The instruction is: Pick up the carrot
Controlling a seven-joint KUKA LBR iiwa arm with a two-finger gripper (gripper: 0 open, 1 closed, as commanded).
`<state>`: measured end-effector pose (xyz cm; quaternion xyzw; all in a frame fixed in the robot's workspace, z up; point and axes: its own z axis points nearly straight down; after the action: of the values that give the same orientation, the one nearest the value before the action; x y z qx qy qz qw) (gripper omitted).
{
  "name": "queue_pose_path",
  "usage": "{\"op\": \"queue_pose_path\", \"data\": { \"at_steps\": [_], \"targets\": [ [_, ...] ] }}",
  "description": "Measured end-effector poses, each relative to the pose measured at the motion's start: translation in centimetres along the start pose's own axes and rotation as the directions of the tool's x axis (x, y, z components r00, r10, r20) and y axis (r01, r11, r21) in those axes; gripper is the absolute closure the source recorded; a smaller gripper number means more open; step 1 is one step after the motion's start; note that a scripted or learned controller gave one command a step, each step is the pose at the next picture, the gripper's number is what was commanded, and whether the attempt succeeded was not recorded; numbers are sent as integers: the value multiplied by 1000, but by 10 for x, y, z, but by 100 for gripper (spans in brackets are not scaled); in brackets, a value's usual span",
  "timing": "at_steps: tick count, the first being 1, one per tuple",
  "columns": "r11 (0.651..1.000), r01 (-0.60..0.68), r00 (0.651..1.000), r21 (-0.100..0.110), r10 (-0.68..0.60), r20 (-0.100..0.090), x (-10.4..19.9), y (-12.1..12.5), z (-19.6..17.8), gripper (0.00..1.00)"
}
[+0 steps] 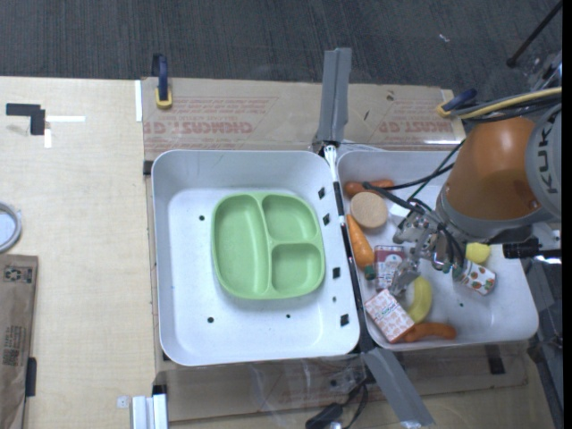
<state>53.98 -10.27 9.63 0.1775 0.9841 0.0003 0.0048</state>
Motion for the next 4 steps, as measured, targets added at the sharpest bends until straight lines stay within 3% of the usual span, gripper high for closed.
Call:
{"op": "queue_pose_path", "data": {
  "at_steps": [1,2,3,4],
  "targets": [
    [1000,-5,1000,-3,5,9,-3,0,-11,100],
    [1000,-4,1000,-3,4,9,-3,0,-11,0],
    [1000,-9,1000,-5,9,11,-4,0,-20,100],
    [993,-118,993,3,118,-7,35,65,-119,100]
  ]
}}
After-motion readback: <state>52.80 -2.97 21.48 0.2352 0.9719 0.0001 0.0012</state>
